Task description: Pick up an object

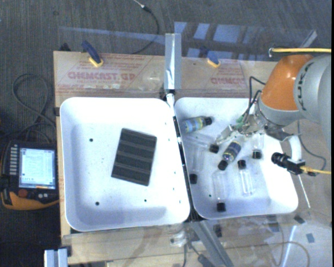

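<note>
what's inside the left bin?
One dark ribbed rectangular pad lies flat near the middle of the left bin, slightly tilted. A few small dark specks mark the floor around it. Whatever is beneath the pad is covered.

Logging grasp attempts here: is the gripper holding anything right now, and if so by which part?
It cannot be told. The gripper is low in the right bin among small bottles, right above a dark-capped bottle, but no object is visibly between its fingers.

a dark grey carpeted floor (55, 15) surrounds a pale wooden bench top (117, 74) printed with faded red lettering. two blue clamps (91, 53) grip its far edge. a thin white cable (136, 1) crosses the floor, and an orange-edged handheld control pendant (30, 174) with a lit screen lies at left.
</note>
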Action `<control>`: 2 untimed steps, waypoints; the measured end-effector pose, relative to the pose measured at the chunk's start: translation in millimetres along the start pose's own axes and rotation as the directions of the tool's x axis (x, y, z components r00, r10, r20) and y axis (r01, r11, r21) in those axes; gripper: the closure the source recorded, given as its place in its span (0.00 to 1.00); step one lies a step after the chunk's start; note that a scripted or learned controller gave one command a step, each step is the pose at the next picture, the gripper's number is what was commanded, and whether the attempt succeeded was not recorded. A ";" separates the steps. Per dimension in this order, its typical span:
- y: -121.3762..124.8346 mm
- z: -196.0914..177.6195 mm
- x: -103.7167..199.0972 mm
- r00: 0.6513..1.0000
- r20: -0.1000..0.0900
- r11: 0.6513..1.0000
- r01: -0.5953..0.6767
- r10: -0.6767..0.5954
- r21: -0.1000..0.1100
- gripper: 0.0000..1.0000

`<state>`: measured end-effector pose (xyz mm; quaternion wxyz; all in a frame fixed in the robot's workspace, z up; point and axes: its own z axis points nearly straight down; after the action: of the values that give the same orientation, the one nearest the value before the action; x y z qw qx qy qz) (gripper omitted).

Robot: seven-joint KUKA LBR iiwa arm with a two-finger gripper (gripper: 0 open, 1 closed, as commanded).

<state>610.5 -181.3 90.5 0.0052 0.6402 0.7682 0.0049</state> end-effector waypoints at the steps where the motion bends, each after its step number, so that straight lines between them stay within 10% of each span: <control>1: 0.6 -7.9 -1.4 1.000 0.001 1.000 -0.002 0.002 -0.001 1.00; 2: 1.5 -7.8 1.9 1.000 -0.002 1.000 0.002 -0.002 0.001 0.00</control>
<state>611.5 -179.2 98.4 0.0040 0.6393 0.7690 0.0052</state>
